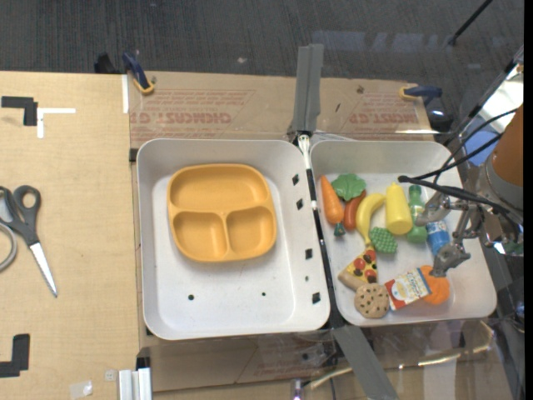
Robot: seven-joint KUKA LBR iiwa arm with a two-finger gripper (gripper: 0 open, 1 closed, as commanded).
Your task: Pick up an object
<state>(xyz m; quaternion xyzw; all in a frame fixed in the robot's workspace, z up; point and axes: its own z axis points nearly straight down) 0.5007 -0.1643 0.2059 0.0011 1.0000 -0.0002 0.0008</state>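
A robotics lab or workshop. The table (67, 223) is covered with taped, clamped cardboard (216, 107), two white bins (225, 319) hold toy food (366, 223), and scissors (29, 232) and loose cables (466, 152) lie about over dark carpet (208, 15).

bins (218, 327): 2 | plate (222, 211): 1 | scissors (32, 233): 1

1. You've got a carrot (332, 202), orange, lying lengthwise at the right bin's left side.
2. Green leafy veg (349, 185) just beside the carrot's top.
3. Banana (369, 213), yellow, curved, mid-bin.
4. Yellow bottle-like piece (397, 211), right of the banana.
5. Green textured piece (383, 240) below the banana.
6. Pizza slice (363, 267), tip up, near the front.
7. Cookie (371, 301), flat, front edge.
8. Red-and-white packet (407, 288), flat, touching the cookie.
9. Blue-labelled bottle (437, 238) and an orange item (437, 288), right side.
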